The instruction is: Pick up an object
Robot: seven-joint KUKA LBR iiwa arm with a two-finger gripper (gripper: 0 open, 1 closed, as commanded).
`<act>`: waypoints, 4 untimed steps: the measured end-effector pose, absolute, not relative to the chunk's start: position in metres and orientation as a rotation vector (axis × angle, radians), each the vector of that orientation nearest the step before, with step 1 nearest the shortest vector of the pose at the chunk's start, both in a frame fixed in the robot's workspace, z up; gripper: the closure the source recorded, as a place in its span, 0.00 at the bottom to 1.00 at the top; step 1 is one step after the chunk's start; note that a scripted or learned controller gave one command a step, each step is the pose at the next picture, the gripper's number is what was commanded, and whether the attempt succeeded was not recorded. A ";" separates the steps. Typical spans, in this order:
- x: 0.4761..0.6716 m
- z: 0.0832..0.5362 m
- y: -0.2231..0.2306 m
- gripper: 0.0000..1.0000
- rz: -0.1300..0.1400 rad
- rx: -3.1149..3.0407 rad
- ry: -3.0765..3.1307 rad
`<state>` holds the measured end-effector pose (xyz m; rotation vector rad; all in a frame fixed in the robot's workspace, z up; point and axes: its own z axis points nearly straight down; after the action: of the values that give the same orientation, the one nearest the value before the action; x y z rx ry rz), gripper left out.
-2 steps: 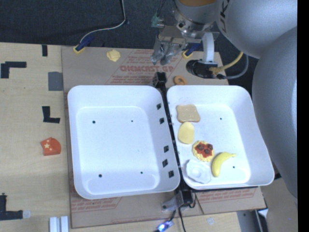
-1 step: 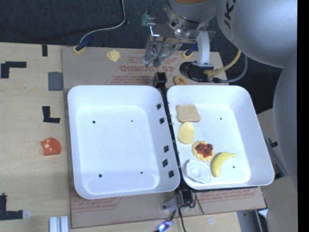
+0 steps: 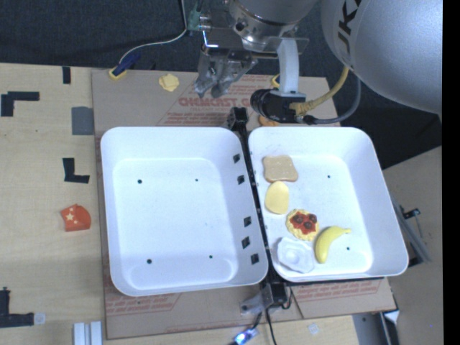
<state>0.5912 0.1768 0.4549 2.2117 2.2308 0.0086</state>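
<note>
Fingers (image 3: 208, 85) of the gripper (image 3: 213, 88) hang above the bench beyond the far rim of the left bin (image 3: 115, 146), with nothing between them; whether they are parted or closed I cannot tell. 5 toy foods lie in the right bin (image 3: 359, 146), all well apart from the gripper: a toast slice (image 3: 279, 168) nearest the divider, a pale yellow oval piece (image 3: 277, 197) just below it, then a small tart (image 3: 302, 223) with red topping, a banana (image 3: 328, 241) beside the tart, and a white piece (image 3: 295, 254) at the near rim. Outside the bins, a red piece (image 3: 75, 218) sits on the bench left of the left bin, and a small yellow piece (image 3: 169, 83) lies beyond its far rim.
</note>
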 end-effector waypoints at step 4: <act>0.507 0.488 0.233 1.00 0.025 2.214 2.220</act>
<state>0.5068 0.2331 0.4878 2.2142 2.2200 0.0255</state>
